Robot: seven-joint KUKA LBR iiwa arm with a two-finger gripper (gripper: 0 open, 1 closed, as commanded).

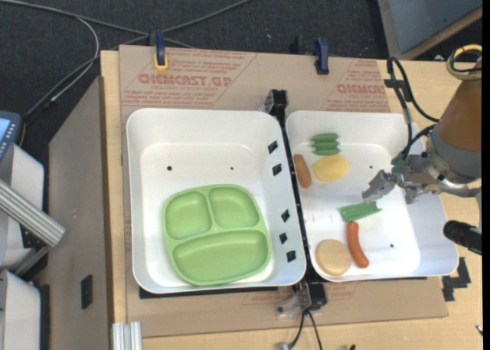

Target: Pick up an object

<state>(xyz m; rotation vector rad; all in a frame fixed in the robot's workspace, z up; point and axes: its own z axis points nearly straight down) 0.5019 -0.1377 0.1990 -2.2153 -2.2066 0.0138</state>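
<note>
Reaching in from 3 o'clock, arm (459,134) cut off at the frame edge. Tool (380,186) over the right bin (429,253), above the green bar (360,210); whether open or shut cannot be told. Around it: yellow piece (331,168) and green ridged piece (325,142) at 11 o'clock, brown sausage (302,171) at 9, red sausage (357,244) and bun (333,257) at 7. Left bin (153,149) bearing a green tray (217,232). Clamps (160,48) at the counter's (230,73) 12 o'clock edge.

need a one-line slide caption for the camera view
KUKA arm's gripper hovers over the right bin of toy food, near a green piece; the left bin holds a green divided tray.
</note>
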